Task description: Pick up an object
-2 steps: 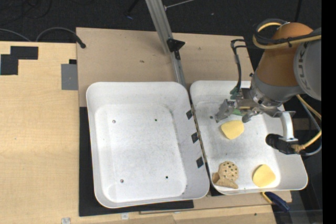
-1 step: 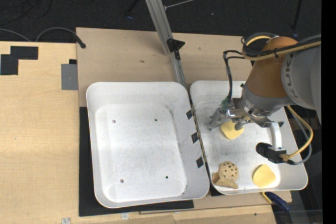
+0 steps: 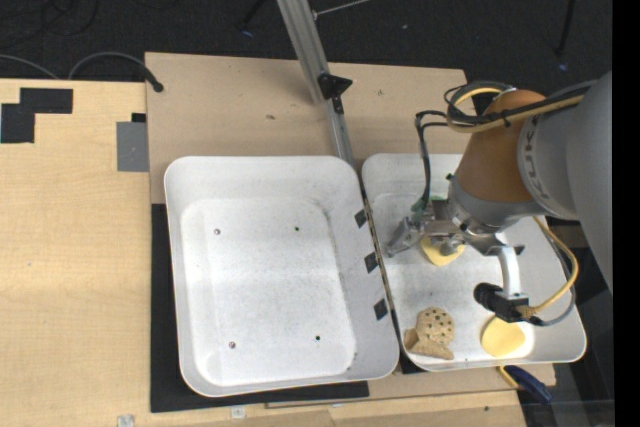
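Note:
My gripper (image 3: 425,233) is low in the right bin (image 3: 400,177), near its left wall. A pale yellow object (image 3: 442,252) lies right beneath it, partly hidden by the wrist. At the front of this bin, a tan speckled cookie-shaped object (image 3: 432,330) rests near the left corner. A round yellow piece (image 3: 505,338) lies to its right. The grey arm with its orange band (image 3: 495,170) covers the bin's back right part.
The left bin (image 3: 200,185) sits beside the right one, their walls joined by black clips (image 3: 371,261). A slanted metal rail (image 3: 300,25) rises behind the bins. A black cable end (image 3: 492,297) hangs from the arm, close above the round yellow piece.

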